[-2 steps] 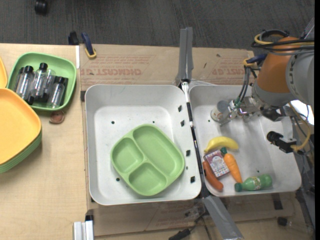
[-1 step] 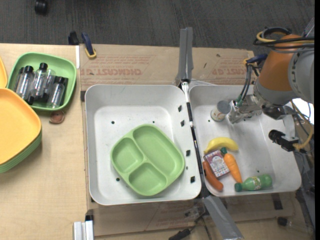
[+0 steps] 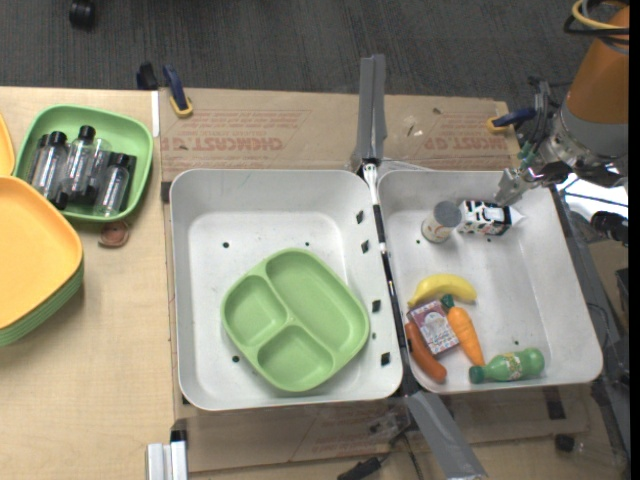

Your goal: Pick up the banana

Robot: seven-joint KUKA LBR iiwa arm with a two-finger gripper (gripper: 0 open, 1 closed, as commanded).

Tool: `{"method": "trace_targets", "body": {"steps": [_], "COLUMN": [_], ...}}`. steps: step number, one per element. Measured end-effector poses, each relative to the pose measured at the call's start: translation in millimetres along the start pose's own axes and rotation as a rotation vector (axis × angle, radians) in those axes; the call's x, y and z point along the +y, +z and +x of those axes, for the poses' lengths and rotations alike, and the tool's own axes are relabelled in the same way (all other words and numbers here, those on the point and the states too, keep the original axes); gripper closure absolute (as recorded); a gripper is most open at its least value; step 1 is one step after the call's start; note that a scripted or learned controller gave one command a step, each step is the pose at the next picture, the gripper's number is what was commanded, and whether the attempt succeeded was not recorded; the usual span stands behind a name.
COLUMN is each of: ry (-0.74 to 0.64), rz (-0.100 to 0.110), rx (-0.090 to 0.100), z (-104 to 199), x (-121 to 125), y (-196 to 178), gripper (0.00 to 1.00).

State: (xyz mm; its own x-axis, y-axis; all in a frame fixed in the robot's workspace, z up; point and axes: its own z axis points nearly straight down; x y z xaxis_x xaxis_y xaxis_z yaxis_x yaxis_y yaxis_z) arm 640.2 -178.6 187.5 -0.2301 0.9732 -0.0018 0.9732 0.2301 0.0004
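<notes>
The yellow banana [image 3: 443,288] lies in the right bin [image 3: 560,298], near its left-centre, curved side up. It touches the orange carrot [image 3: 464,333] and a small pink box [image 3: 433,328] just below it. My gripper [image 3: 512,185] hangs over the bin's far right corner, above and right of a black-and-white toy [image 3: 485,218]. It is well apart from the banana and nothing shows in it. The arm's orange band [image 3: 600,68] rises at the upper right.
A grey can [image 3: 440,220] stands by the toy. A red sausage [image 3: 425,358] and a green bottle [image 3: 510,365] lie along the bin's near side. The left bin [image 3: 200,268] holds a green divided plate [image 3: 295,318]. Orange plates [image 3: 30,258] and a tray of bottles [image 3: 85,163] sit at the far left.
</notes>
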Motion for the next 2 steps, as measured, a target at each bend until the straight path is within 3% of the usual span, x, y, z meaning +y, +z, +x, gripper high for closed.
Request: {"method": "trace_targets", "body": {"steps": [1, 2], "ry": [0.110, 0.107], "rz": [0.000, 0.000], "rx": [0.000, -0.003], "z": [48.2, 47.9], "x": [30.6, 31.0], "y": [6.9, -2.2], "gripper": [1.00, 1.00]}}
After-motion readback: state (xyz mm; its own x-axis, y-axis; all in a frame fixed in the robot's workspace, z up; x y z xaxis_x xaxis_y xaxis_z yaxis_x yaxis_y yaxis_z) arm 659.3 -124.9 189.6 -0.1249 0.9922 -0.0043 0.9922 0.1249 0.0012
